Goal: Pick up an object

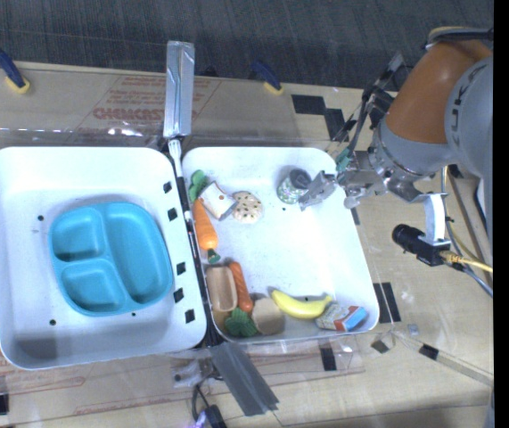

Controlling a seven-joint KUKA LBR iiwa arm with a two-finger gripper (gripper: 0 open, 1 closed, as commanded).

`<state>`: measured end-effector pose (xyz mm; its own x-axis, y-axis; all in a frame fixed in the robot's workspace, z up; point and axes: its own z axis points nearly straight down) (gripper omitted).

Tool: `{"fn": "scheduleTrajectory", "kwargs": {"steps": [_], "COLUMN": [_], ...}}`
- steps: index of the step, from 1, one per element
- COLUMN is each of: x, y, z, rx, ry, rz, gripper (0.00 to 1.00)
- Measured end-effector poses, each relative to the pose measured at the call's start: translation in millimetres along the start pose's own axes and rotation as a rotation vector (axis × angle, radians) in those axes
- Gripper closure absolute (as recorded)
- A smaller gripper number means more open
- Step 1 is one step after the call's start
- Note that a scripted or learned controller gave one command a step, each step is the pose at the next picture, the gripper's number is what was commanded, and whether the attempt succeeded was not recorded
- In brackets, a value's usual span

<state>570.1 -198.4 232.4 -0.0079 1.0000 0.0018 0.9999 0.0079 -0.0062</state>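
Note:
The right bin [343, 239] holds several toy foods. Along its left wall lie an orange carrot [204, 226], a speckled cookie [247, 206] and a white wedge [219, 201]. Near its front edge are a yellow banana [300, 305], a hot dog bun [221, 288] and a small red and blue box [343, 317]. My gripper [315, 190] reaches in over the bin's far right corner. A small round grey-green object [290, 187] sits right at its tip, touching or nearly touching it. Whether the gripper grasps that object is not visible.
The left bin [13, 194] holds a blue divided plate [111, 257]. A metal strip [179, 87] rises between the bins at the back. A green leafy piece [239, 324] and a brown block [268, 319] sit beside the bun. Cables and a black fitting [419, 243] hang right of the bin.

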Motion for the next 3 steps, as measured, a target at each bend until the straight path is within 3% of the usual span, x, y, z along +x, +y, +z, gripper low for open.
{"fn": "scheduleTrajectory", "kwargs": {"steps": [1,2,3], "x": [46.7,86.4,47.4], "y": [-46.2,-90.3,-56.5], "z": [110.9,142.4,142.0], "rx": [0.008,-0.005,-0.004], "ry": [0.003,-0.005,-0.002], "rz": [0.041,-0.096,-0.021], "gripper": [0.0,0.0,0.0]}}
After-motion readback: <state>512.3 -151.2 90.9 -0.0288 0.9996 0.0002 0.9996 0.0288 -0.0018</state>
